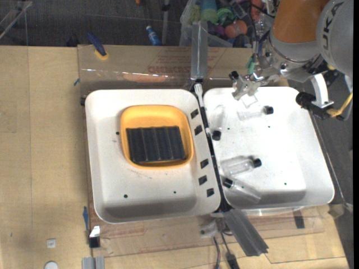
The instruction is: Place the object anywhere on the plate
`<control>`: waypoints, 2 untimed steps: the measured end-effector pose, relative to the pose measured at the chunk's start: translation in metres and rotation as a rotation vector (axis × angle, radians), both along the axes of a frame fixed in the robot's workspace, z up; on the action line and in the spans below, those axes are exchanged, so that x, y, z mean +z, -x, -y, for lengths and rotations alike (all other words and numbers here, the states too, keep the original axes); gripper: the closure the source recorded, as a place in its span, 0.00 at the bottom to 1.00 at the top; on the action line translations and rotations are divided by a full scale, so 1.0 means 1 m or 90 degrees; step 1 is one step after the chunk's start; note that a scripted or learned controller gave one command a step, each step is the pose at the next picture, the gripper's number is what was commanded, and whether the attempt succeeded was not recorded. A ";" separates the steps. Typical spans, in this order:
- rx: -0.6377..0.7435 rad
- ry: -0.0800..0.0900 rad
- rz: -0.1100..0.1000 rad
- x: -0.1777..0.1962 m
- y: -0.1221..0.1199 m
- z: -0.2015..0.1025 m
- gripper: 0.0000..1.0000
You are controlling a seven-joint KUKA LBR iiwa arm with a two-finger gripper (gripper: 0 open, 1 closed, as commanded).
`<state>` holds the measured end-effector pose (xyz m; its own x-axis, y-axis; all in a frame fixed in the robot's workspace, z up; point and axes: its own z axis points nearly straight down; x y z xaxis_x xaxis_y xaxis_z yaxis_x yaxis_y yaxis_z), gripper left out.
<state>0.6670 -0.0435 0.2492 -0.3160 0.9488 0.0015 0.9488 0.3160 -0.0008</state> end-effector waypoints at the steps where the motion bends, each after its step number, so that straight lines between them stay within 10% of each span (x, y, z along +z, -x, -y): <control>1: 0.044 0.001 0.004 0.019 -0.001 -0.003 1.00; 2: 0.059 0.002 0.004 0.022 0.000 -0.004 1.00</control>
